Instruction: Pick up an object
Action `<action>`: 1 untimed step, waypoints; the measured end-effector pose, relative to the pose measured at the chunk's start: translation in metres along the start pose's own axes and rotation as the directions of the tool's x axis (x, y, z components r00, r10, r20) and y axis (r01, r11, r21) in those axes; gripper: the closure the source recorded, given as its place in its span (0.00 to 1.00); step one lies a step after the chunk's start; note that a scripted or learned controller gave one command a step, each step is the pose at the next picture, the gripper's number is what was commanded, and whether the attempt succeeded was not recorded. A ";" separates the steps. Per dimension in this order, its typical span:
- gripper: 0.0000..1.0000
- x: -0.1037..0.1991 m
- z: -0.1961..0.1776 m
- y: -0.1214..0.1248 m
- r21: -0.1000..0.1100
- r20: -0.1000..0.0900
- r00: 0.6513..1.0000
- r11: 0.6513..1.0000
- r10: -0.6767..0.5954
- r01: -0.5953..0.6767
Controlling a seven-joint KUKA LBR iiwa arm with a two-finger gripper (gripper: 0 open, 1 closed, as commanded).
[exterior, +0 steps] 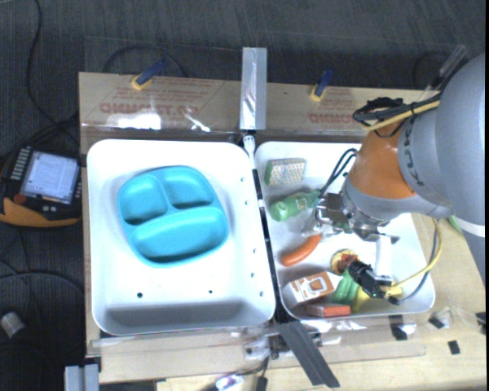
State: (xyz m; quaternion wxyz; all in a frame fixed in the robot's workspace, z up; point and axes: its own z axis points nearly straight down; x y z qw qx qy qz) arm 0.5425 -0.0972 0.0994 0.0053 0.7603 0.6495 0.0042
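Observation:
My gripper (326, 220) hangs low over the middle of the right bin (416, 243), under the orange-banded wrist. Just below and left of it lies an orange carrot-shaped piece (299, 252). A green object (288, 207) sits immediately to its left. A pale mesh-patterned block (284, 171) rests near the bin's far left corner. Near the front lie an orange and white box (312, 286), a flat red piece (327, 309), a yellow-green item (357, 300) and a small red and yellow round thing (343, 260). I see nothing held.
The left bin (106, 300) holds a large blue compartment tray (174, 213). A ridge between the bins runs at about the middle (259, 235). The arm's grey body covers the right bin's far right corner.

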 end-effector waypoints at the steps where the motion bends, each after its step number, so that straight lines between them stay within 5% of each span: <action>1: 1.00 0.031 -0.083 -0.011 0.017 -0.005 0.976 0.976 -0.217 0.217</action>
